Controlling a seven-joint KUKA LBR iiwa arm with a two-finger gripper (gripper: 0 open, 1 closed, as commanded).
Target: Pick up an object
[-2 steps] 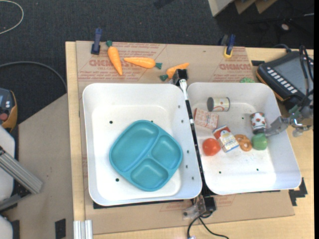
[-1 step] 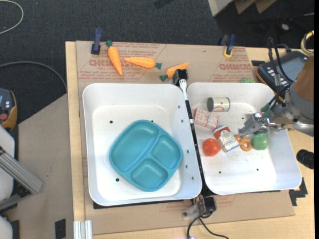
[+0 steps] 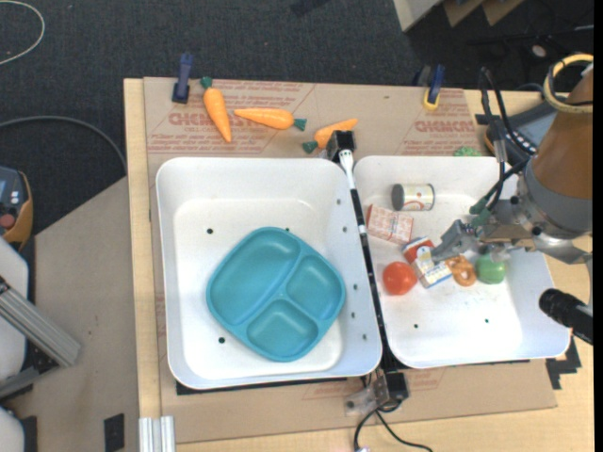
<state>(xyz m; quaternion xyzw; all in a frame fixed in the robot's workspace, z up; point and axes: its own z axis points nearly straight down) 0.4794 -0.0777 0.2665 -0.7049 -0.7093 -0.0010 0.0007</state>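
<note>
The fingers (image 3: 456, 236) are seen over the right bin (image 3: 471, 347); whether they are spread cannot be told. A small carton (image 3: 431, 269) lies just below them, a red ball (image 3: 399, 278) further left.

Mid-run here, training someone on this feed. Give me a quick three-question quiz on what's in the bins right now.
1. True or false: the teal divided plate lies in the left bin.
2. How many toy carrots lie on the cardboard behind the bins?
3. Which thing is closest to the gripper? A) grey can B) red tomato C) small carton

Key: 1 true; 2 three; 3 C.
</note>
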